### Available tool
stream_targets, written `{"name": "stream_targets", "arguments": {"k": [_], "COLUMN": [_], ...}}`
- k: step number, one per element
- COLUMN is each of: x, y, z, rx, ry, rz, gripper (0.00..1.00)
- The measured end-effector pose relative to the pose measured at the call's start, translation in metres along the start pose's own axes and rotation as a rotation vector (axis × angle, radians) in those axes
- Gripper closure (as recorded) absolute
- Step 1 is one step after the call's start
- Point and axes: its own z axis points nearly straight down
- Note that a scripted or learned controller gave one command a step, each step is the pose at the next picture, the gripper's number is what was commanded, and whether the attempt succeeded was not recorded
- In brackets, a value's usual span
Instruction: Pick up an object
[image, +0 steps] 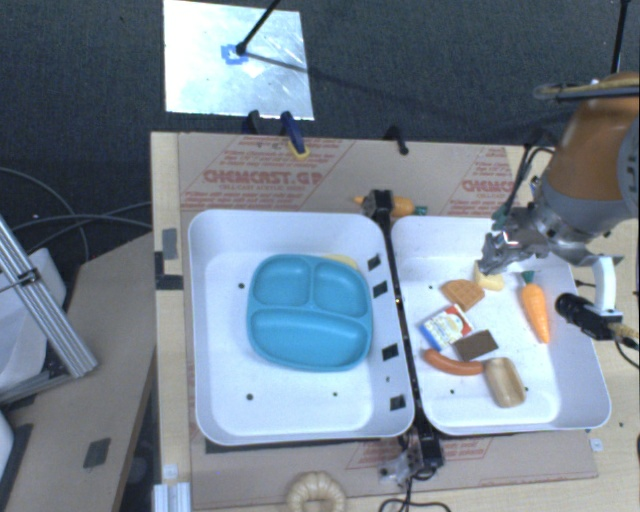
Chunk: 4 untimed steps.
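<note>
My gripper (497, 258) hangs over the back of the right bin (585, 400), right above a small pale yellow piece (491, 282). Beside that piece lies a brown toast-like wedge (463, 293). An orange carrot (536, 311) lies to the right of the gripper. Nearer the front are a small white, blue and red box (446, 326), a dark brown block (476, 345), a red sausage (452, 363) and a tan bread roll (505, 381). I see nothing between the fingers.
The left bin (215, 400) holds a blue divided plate (308, 311), with a yellowish thing (343, 260) peeking out behind it. An orange-yellow item (401, 207) lies behind the bins at the divider. A pale ring (315, 492) rests on the bench's front edge.
</note>
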Motion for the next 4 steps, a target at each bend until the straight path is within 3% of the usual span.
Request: {"name": "stream_targets", "arguments": {"k": [1,2,3,4], "x": [0.054,0.110,0.124,0.119], "y": [-0.019,-0.022,-0.020,-0.024], "z": [0.007,0.012,0.005,0.007], "rx": [0.004,0.003,0.002,0.003], "ry": [0.002,0.003,0.001,0.000], "rz": [-0.003,-0.004,-0.001,0.005], "gripper": [1.00,1.00,1.00,1.00]}}
